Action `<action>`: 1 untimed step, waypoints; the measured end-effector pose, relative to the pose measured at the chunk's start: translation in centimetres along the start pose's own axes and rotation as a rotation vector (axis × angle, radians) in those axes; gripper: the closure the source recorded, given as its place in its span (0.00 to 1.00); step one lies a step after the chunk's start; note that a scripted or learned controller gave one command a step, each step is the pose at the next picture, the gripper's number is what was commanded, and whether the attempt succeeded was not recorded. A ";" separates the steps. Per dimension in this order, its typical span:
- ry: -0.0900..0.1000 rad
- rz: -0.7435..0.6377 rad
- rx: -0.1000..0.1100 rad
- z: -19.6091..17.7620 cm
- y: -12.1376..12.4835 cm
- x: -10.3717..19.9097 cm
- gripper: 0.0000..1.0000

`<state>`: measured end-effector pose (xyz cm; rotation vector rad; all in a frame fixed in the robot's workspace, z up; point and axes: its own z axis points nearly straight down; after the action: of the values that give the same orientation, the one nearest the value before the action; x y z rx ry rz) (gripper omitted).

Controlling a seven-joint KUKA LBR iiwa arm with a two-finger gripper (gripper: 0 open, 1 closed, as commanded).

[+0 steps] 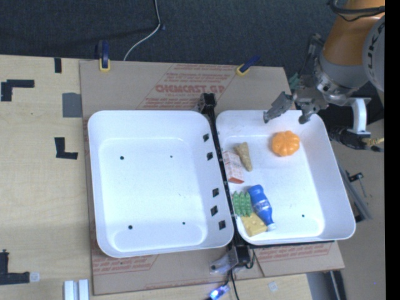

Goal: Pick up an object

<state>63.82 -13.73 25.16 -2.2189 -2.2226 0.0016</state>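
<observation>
At the upper right of the frame my gripper [289,110] hangs over the far rim of the right bin [325,227], its two dark fingers spread apart with nothing between them. One fingertip [273,114] points down toward the left, the other sits to its right, just above the orange pumpkin-shaped toy [285,143], which lies apart from both fingers on the bin floor. My arm [353,33], grey with its orange band, runs off the top right corner, so most of it is cut off.

In the same bin, left of the orange toy, a tan cone-like piece [244,155] lies tilted, and beside it against the dividing wall is a small flat packet with red and white print [232,167]; I cannot read it. Lower down a blue bottle [261,205] lies on its side, touching a green knobbly item [241,202] to its left and a yellow block [252,224] below it; the yellow piece is partly hidden under the bottle, and its shape is hard to make out.

The left bin [100,167] takes up the middle of the frame. Both bins rest on a brown cardboard sheet [175,86] with faint red lettering, held by clamps at its top edge
</observation>
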 end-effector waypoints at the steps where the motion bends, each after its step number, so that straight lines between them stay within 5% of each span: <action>1: -0.009 0.003 -0.020 -22.5 -1.9 -5.5 0.00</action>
<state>61.94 -19.21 47.69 -2.2367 -2.2331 -0.0110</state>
